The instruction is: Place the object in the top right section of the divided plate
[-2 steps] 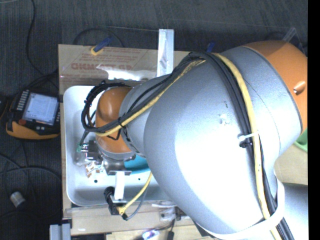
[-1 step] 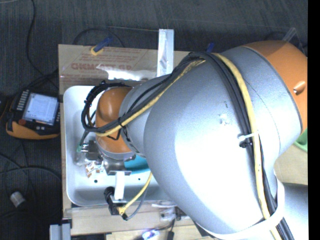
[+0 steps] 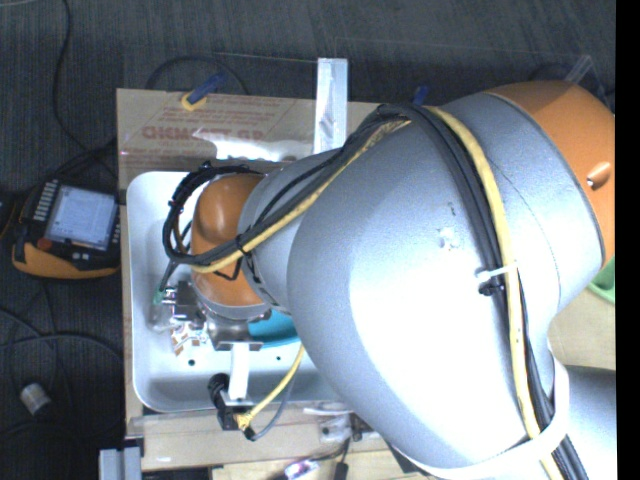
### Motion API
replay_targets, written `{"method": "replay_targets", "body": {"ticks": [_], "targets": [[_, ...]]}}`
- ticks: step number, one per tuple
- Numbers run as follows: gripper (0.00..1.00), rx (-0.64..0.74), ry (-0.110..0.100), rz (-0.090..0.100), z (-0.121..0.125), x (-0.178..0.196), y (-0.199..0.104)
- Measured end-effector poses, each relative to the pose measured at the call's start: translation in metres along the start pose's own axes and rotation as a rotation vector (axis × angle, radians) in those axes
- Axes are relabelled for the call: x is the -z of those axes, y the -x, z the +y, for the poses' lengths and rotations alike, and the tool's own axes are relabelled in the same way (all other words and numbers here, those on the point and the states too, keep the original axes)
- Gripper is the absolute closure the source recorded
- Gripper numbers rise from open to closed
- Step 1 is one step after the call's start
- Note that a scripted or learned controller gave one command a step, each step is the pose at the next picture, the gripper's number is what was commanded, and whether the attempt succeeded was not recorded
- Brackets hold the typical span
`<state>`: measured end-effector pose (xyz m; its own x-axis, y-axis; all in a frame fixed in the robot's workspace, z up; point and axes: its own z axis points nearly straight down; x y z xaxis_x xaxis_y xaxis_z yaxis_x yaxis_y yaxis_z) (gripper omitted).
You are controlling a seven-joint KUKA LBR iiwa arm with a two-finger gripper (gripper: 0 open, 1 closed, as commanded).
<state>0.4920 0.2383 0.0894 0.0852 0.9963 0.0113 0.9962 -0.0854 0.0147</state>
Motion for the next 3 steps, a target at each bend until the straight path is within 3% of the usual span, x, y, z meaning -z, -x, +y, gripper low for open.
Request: {"method": "replay_targets", "body": {"ticks": [3], "targets": [[0.0, 0.0, 0.0, 0.0, -0.0001, -0.0001, 0.0]]}}
